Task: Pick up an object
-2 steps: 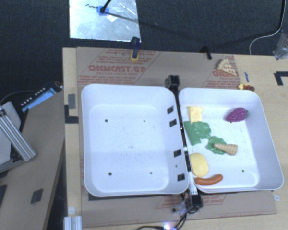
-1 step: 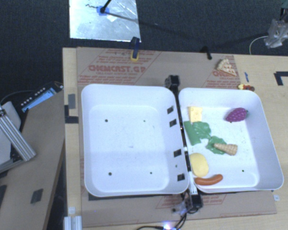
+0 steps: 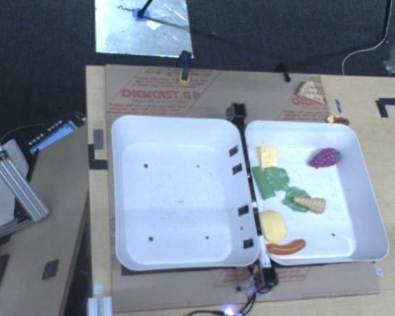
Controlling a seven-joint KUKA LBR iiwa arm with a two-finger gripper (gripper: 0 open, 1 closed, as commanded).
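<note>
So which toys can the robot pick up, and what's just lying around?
For the job, all in the right bin:
yellow cheese square
purple grapes
green leaf
ice cream cone
yellow lemon
orange sausage

Just lying about:
pizza slice on the bench
yellow clamp
shiny sheet

Robotics lab or test workspace. Plywood-topped table [image 3: 204, 91] with printed lettering carries two shallow white bins [image 3: 178, 189] side by side, clipped together at centre. Dark carpet floor [image 3: 39, 45] beyond far edge. Cables [image 3: 368, 45] trail across floor at far right. Aluminium framing [image 3: 13, 183] at left. Silver sheet [image 3: 142, 18] taped on floor, far left.
</note>
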